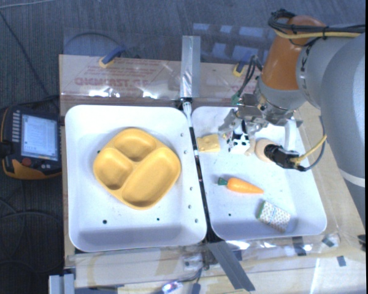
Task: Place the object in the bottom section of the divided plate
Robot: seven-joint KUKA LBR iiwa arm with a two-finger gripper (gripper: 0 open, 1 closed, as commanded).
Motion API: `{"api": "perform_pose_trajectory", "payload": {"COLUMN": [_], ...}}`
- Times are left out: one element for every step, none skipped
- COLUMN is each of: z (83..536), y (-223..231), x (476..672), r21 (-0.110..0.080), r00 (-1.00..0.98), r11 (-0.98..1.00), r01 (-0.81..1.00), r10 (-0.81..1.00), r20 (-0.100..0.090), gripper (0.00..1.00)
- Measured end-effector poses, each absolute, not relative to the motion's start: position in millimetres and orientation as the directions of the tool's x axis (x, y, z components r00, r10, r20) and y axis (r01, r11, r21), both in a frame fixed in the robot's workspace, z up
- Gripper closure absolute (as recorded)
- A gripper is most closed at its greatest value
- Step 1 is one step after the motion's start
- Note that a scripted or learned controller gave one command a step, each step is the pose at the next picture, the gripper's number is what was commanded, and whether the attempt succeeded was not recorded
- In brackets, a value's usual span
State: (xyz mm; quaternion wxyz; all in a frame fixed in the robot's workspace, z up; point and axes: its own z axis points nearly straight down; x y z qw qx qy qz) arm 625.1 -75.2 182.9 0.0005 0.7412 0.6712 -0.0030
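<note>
The yellow divided plate (137, 166) lies in the left bin (80, 225), with its largest section toward the front right. My gripper (237, 133) is low over the back of the right bin (306, 222). Its fingers stand apart, open. A small black-and-white spotted thing (237, 142) sits on the bin floor just below and between the fingertips; I cannot see any grip on it. An orange carrot (241, 186) lies mid-bin, in front of the gripper.
A pale yellow wedge (208, 143) rests by the right bin's left wall, beside the gripper. A patterned block (274, 215) lies at the front right. The ridge between the bins (196, 164) separates gripper and plate. A handheld screen unit (30, 141) sits left of the bench.
</note>
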Motion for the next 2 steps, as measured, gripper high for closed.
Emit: {"api": "perform_pose_trajectory", "payload": {"z": [182.2, 182.4], "y": [-7.7, -7.9], "x": [616.7, 616.7], "r21": [-0.005, -0.004], "r00": [0.222, 0.222], "r11": [-0.222, -0.222], "r01": [0.975, 0.975], "r10": [0.975, 0.975], "r20": [-0.001, -0.002], "gripper": [1.0, 0.0]}}
